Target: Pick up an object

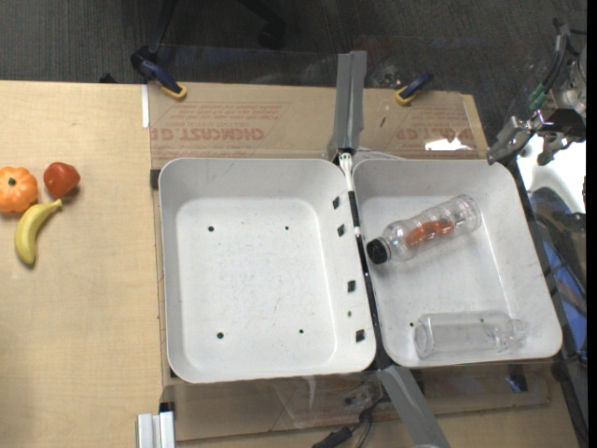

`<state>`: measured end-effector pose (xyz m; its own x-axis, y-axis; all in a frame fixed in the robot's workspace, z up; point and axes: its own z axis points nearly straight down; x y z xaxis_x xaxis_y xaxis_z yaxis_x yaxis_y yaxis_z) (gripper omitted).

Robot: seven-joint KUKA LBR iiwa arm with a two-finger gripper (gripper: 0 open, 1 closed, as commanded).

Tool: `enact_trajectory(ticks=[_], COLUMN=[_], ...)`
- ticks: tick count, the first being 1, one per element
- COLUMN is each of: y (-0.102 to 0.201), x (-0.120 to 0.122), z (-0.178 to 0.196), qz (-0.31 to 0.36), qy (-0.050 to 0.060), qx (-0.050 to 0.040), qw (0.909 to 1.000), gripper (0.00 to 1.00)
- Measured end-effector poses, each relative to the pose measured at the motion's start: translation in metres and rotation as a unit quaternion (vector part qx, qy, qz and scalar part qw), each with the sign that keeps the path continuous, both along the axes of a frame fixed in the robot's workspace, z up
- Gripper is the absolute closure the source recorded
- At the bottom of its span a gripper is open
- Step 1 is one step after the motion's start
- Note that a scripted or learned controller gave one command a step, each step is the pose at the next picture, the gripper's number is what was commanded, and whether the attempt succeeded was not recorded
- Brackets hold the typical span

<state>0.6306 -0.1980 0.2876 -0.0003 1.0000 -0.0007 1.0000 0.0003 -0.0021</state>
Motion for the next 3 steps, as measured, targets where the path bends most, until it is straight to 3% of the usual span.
enact_trajectory(ticks=[1,2,3], y=[0.032,0.031,0.021], x=[0.024,0.026,0.028], z=[-0.184,-0.171,-0.153], qz=[0.043,0.044,-0.025], qy=[0.002,-0.002,-0.001], qx=[0.0009,-0.0008,-0.0005], qw=[0.9991,0.9990,0.9997], gripper=[0.00,1.00,1.00])
